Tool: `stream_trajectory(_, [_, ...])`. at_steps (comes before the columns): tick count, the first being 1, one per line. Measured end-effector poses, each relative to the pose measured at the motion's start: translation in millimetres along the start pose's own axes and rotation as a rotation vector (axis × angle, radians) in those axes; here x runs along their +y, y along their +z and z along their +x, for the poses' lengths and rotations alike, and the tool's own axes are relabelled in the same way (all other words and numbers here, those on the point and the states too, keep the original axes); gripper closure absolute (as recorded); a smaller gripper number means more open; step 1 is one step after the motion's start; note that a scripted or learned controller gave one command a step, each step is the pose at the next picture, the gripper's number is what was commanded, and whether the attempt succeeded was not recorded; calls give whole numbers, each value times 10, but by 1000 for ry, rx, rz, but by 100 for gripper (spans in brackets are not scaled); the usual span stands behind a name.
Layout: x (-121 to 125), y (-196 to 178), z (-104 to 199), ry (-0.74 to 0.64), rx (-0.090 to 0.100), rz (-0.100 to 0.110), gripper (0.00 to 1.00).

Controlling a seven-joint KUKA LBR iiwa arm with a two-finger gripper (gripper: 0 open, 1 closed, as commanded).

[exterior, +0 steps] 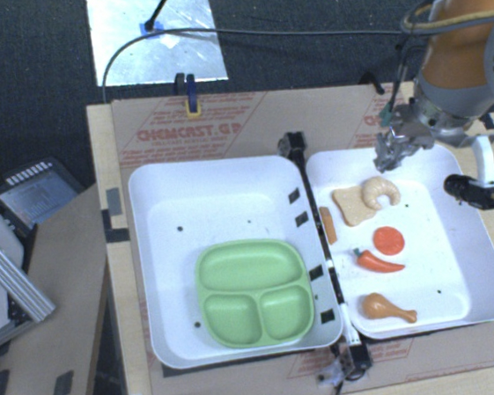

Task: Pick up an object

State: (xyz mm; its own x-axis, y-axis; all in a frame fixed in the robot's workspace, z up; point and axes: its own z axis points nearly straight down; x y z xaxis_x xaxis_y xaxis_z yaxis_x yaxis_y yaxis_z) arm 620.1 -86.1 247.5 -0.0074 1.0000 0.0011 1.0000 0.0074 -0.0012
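Observation:
The right bin (478, 277) holds several toy foods. A pale croissant (379, 190) lies on a tan bread slice (351, 205) near the bin's back. Below them sit a red tomato slice (388, 240), a red chili pepper (379, 261) and a brown chicken drumstick (387, 307). A thin orange stick (327, 225) lies along the bin's left wall. My gripper (389, 156) hangs over the back of the right bin, just above and right of the croissant, with nothing seen between its fingers.
The left bin (163, 197) holds a green three-compartment plate (255, 291) at its front. A black divider clamp (293, 145) sits between the bins at the back. The arm (464, 43) comes in from the upper right.

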Motion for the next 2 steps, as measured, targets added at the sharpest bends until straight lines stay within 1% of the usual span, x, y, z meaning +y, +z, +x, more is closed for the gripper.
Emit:
stream_trajectory(1, [-194,-64,518,-2,1,-2,100])
stream_trajectory(2, [-494,65,994,-1,1,1,100])
